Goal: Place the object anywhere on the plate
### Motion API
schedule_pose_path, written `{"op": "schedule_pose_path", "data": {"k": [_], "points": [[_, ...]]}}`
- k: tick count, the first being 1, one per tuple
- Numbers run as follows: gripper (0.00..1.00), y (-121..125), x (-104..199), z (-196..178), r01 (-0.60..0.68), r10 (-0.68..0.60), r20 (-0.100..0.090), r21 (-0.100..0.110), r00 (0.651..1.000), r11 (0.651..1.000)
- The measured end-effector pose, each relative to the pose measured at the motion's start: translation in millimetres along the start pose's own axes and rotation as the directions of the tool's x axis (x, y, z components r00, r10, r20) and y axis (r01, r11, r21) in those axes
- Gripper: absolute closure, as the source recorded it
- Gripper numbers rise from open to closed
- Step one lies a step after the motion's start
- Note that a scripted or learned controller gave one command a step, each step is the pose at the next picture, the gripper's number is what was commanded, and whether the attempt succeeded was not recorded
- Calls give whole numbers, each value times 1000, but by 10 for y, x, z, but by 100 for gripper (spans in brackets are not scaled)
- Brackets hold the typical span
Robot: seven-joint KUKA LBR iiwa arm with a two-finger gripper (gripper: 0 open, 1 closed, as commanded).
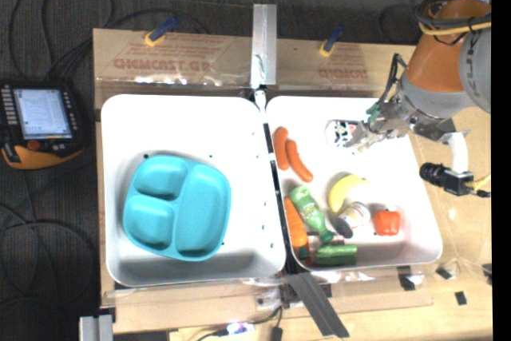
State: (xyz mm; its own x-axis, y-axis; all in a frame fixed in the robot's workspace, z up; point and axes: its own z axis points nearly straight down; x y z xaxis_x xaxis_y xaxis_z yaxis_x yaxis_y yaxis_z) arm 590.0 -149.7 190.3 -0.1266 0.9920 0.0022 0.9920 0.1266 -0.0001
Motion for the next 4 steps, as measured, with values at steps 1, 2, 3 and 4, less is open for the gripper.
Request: {"op": "schedule_pose_path", "data": {"k": [1,2,3,4], "points": [[100,168,688,-489,333,-333,3,1,943,943],[0,168,688,-489,333,-333,2,1,943,943],[100,176,700,-575,335,-335,2,0,942,942],[100,-62,1489,-829,497,-497,1,2,868,868]]}}
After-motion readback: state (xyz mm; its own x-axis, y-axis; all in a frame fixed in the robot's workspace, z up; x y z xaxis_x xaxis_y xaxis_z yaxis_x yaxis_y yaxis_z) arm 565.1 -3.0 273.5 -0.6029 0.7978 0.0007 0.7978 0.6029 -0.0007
